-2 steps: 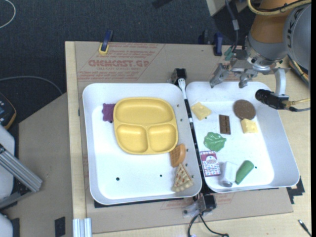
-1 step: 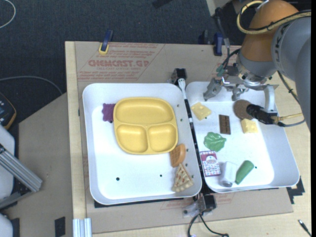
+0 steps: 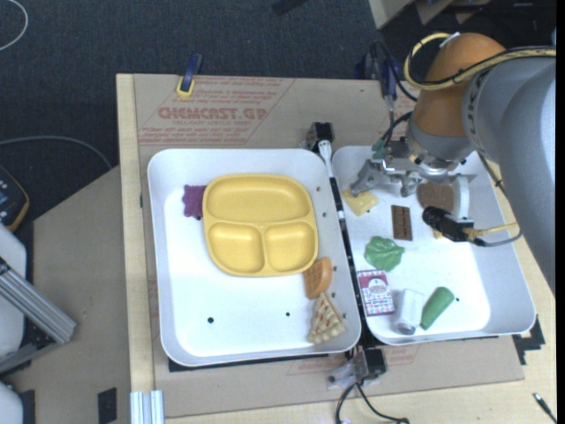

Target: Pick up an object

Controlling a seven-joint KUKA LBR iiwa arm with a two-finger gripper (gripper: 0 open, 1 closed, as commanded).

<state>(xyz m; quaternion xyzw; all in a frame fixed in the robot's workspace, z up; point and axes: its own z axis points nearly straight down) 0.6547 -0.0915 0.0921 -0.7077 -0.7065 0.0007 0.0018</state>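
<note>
Bench board (image 3: 212,111) reads "CHEMCAST GP"; red carton (image 3: 376,291) illegible.

In your left bin (image 3: 168,263) a divided tray (image 3: 260,223) lies toward the back, with a waffle piece (image 3: 327,318) at the front right corner. In the right bin (image 3: 503,299) the pincer (image 3: 408,177) hangs over the back, a leafy piece (image 3: 384,253) mid-bin, a small carton (image 3: 376,292) before it.
</note>
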